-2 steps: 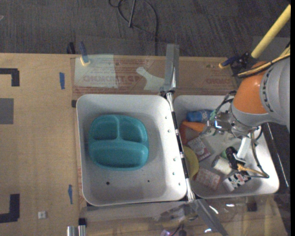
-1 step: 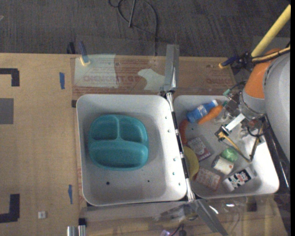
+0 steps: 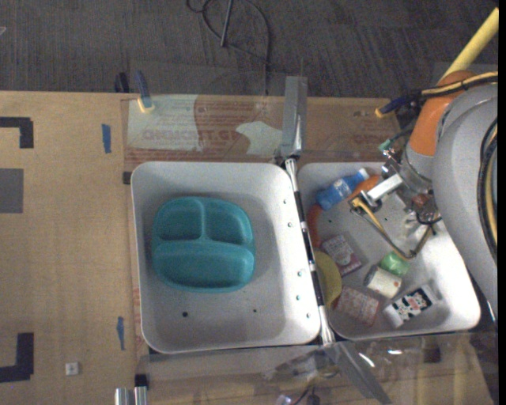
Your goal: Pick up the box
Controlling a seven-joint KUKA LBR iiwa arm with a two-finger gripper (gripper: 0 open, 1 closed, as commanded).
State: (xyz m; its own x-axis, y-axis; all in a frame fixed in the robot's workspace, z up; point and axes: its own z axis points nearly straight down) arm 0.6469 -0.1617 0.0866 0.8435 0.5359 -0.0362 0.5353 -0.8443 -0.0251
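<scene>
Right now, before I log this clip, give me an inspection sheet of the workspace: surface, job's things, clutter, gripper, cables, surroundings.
Surface: cardboard-covered bench bearing two white bins, left bin and right bin.
Job's things: several small boxes in the right bin, including a patterned box and a black-and-white box; which is meant, cannot tell.
Clutter: teal divided tray in the left bin; blue bottle, green-capped item, yellow item in the right.
Gripper: gripper over the right bin's far side; holding nothing seen.
Cables: dark cables on the floor.
Surroundings: grey carpet, blue tape.
</scene>
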